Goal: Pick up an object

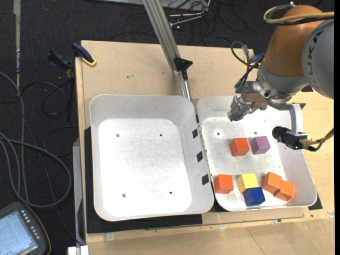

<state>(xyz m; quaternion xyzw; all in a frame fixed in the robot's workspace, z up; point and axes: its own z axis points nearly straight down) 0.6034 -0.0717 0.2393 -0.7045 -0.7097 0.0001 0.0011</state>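
Camera view puts the arm in the upper right of the frame, its orange and grey body cut off by the top and right edges. I see the gripper hanging over the upper part of the right bin, near its top rim. It is dark and seen from above at a slant, so I cannot tell how the jaws stand, and I make out nothing between them.

My candidate objects all sit in the lower half of that bin. An orange block and a purple block lie side by side at mid-bin, below the gripper and apart from it. Lower down, a second orange block sits at the left, a yellow block just right of it, and a blue block touches the yellow one from below. At the lower right, two more orange blocks press together; where one ends and the other begins is hard to read.

A black fitting on the arm's cable overlaps the bin's right rim.

The left bin fills the middle left of the frame.
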